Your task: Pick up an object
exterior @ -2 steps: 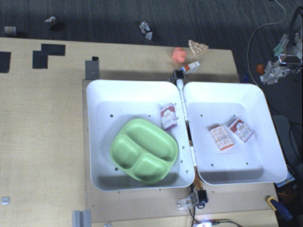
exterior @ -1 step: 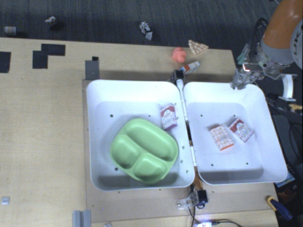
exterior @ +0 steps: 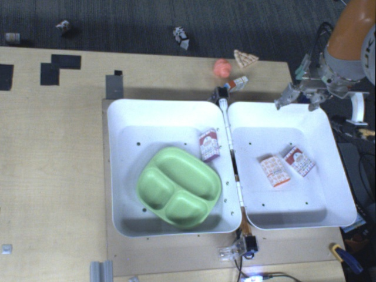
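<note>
the left bin (exterior: 117, 157) carries a green divided plate (exterior: 179, 185) lying tilted across its floor, with a small red-and-white carton (exterior: 208, 144) standing just beside the plate's upper right rim, close to the wall shared with the right bin (exterior: 329, 157). in that right bin two more small cartons (exterior: 275, 170) (exterior: 299, 161) lie flat, just beside each other near the middle. the gripper (exterior: 299, 96) hovers over the right bin's far rim; i cannot tell whether it is parted or closed. the flat pair looks like the nearest target: better to centre over one carton alone, line up across its narrow side, then descend straight so the neighbour isn't nudged.
</note>
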Action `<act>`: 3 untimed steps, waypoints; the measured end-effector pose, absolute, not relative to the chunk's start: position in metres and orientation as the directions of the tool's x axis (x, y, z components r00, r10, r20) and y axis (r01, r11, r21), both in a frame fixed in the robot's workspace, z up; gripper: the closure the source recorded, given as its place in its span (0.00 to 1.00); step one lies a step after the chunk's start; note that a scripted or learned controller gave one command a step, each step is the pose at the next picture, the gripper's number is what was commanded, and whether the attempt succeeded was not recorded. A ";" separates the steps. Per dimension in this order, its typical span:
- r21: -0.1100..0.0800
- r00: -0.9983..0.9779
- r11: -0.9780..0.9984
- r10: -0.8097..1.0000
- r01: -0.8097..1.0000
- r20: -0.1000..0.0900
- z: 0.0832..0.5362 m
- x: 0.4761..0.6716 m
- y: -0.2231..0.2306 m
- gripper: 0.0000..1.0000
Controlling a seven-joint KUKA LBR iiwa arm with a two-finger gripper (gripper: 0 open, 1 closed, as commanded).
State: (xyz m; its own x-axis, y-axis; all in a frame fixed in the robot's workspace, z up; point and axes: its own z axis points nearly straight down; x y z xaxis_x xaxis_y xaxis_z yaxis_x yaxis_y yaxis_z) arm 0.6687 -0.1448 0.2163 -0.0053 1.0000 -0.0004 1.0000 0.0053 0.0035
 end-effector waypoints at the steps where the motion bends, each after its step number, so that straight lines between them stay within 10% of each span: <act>1: 0.001 -0.003 0.003 1.000 1.000 0.001 0.115 0.661 -0.143 0.00; 2: 0.007 -0.002 0.002 1.000 1.000 0.000 0.087 0.588 -0.090 0.00; 3: 0.005 -0.005 0.005 1.000 1.000 0.000 0.085 0.645 -0.093 0.00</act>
State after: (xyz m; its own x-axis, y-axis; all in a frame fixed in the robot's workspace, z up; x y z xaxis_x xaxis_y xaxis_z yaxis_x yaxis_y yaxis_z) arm 0.6451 -0.0932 0.0855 -0.0049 1.0000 -0.0001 1.0000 0.0049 0.0045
